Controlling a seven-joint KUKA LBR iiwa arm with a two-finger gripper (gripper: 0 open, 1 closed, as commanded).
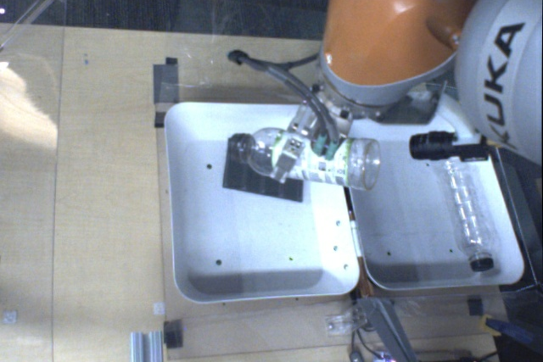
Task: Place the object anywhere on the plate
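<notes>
The task's thing is a clear plastic bottle [310, 157], lying on its side over the left bin [254, 267]. Its body is transparent, with bright glints along its upper curve, and a green and white label wraps its middle. Its rounded, narrower end points toward the bin's left wall and its flat, wider end reaches across the divide toward the right bin [424, 258]. Under the bottle's left end lies a flat dark rectangle [259, 178], presumably the plate, resting on the floor of the left bin near that bin's far wall; the bottle's left part overlaps it in the view, though whether the bottle touches it cannot be told. The gripper [293, 150] comes down from the arm's orange band [390, 4] and meets the bottle at about its middle; the fingers [287, 155] appear to be closed on the bottle's body, one pale fingertip showing against the front of the clear plastic. A black cable [267, 68] loops over the bench just beyond the left bin's far wall. In the right bin a second clear bottle [467, 212] with a dark cap lies lengthwise along that bin's right wall, well apart from the left bin.
</notes>
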